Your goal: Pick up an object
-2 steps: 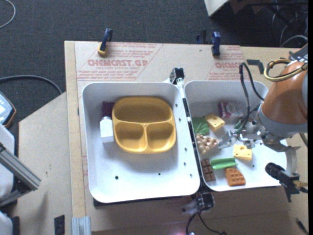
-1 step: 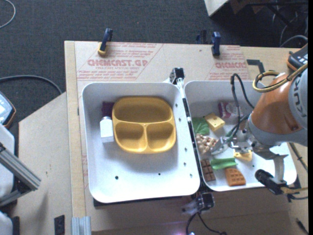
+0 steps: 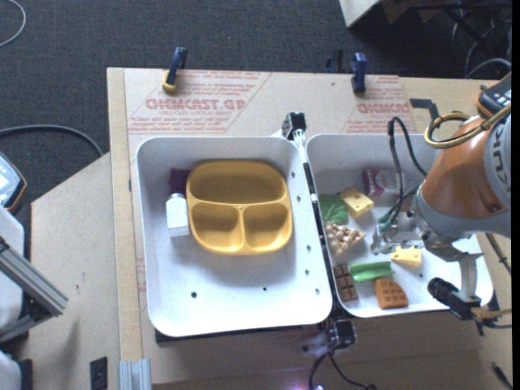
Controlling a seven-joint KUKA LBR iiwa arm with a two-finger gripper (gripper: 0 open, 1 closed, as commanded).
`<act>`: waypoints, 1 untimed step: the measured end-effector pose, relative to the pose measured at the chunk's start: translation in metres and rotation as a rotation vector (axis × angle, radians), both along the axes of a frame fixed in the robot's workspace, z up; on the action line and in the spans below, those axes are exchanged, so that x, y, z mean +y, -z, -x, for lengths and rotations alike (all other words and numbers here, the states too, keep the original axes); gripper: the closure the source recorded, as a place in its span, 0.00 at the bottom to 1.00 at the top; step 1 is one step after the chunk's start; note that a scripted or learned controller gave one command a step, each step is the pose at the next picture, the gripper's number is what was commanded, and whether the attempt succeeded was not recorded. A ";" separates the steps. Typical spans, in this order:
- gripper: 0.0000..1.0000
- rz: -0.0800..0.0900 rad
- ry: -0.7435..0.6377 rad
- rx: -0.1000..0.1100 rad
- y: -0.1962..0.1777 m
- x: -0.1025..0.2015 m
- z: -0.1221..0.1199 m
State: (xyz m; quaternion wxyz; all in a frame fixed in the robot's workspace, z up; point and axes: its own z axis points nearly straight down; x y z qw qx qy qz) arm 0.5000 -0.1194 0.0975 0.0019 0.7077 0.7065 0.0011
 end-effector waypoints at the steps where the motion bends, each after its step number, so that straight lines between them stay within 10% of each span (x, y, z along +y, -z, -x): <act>1: 1.00 0.002 -0.002 -0.003 -0.062 -0.006 0.000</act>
